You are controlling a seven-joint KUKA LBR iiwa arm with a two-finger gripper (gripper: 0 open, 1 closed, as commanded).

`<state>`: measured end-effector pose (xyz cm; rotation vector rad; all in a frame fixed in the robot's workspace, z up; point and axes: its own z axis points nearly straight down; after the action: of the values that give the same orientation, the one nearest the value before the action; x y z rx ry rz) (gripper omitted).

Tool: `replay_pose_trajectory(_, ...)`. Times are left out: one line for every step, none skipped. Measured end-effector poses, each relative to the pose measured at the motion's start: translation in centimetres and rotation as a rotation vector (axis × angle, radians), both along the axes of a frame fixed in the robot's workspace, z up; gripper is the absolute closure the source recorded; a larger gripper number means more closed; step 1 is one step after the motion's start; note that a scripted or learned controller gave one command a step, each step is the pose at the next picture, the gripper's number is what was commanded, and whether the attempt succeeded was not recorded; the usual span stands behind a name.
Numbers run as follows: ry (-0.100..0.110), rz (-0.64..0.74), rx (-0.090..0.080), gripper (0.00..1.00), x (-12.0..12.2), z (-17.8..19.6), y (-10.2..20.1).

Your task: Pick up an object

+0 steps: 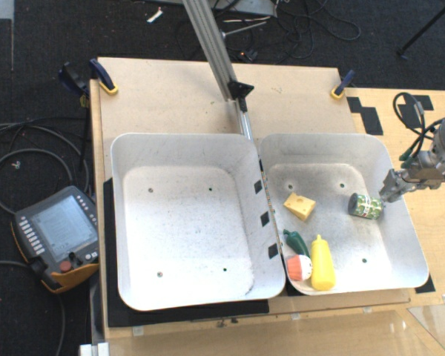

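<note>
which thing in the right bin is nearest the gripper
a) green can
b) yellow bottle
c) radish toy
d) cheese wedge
a, the green can lies on its side at the right bin's right wall, just beside the gripper, while the cheese wedge, yellow bottle and radish toy sit farther left and lower in the view.

cheese wedge: I see yellow
bottle: yellow
can: green, patterned
bins: white, speckled
surface: tan
</note>
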<state>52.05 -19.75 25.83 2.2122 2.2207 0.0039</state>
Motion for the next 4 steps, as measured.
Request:
replay_pose_trajectory(0.003,0.000,0.001,1.00,0.1,1.6,0.0)
replay_pose_trajectory(0.007,0.004,0.004,1.00,0.8,0.6,4.8)
replay_pose_trajectory(0.006,0.004,0.004,1.00,2.0,0.8,9.4)
replay_pose_trajectory(0.008,0.004,0.004,1.00,4.0,-0.9,14.4)
